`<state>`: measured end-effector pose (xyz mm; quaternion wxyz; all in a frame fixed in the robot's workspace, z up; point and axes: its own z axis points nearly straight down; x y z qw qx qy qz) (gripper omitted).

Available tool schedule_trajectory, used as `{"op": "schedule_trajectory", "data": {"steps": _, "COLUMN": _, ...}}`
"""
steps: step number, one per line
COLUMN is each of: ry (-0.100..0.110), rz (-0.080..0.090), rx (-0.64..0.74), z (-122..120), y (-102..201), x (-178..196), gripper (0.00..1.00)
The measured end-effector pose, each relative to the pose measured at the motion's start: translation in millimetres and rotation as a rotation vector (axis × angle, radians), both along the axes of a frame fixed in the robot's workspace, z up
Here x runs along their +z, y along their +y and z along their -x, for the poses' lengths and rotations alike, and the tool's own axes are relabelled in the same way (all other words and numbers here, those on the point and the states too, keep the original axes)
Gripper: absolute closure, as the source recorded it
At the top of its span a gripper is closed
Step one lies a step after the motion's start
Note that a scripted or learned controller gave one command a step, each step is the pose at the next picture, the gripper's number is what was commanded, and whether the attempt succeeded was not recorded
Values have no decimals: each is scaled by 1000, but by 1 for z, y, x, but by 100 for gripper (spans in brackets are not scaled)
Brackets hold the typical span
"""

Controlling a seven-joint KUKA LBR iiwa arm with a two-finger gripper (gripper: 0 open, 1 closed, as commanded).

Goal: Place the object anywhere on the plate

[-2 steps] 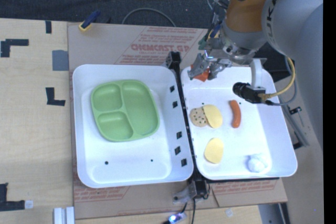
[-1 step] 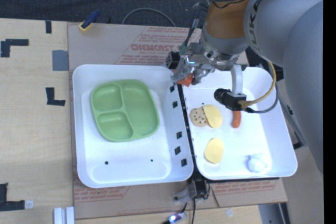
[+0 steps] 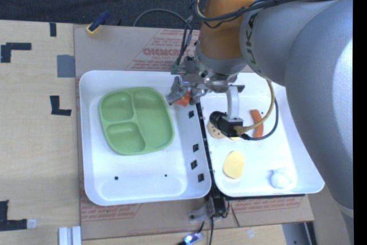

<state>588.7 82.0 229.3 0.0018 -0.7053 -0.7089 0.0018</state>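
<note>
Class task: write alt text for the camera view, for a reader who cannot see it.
A grey and orange robot arm reaches over two white bins, its gripper near a small orange object beside a green divided plate.

Green divided plate (image 3: 136, 120) occupies the upper half of the left bin (image 3: 97, 181); open floor lies toward 6 o'clock. The arm (image 3: 298, 54) overhangs the right bin (image 3: 304, 175) from 3 o'clock, above the central divider (image 3: 198, 146).

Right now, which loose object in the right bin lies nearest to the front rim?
The white lumpy object, in the front corner; the yellow disc lies slightly farther back.
</note>
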Motion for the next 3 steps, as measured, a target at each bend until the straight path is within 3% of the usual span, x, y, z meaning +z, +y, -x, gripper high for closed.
{"op": "schedule_trajectory", "data": {"steps": 2, "ry": -1, "rz": 1, "rx": 0, "z": 22, "y": 79, "x": -11, "gripper": 100}}
{"op": "schedule_trajectory", "data": {"steps": 3, "ry": -2, "rz": 1, "rx": -2, "z": 21, "y": 78, "x": -11, "gripper": 0}}
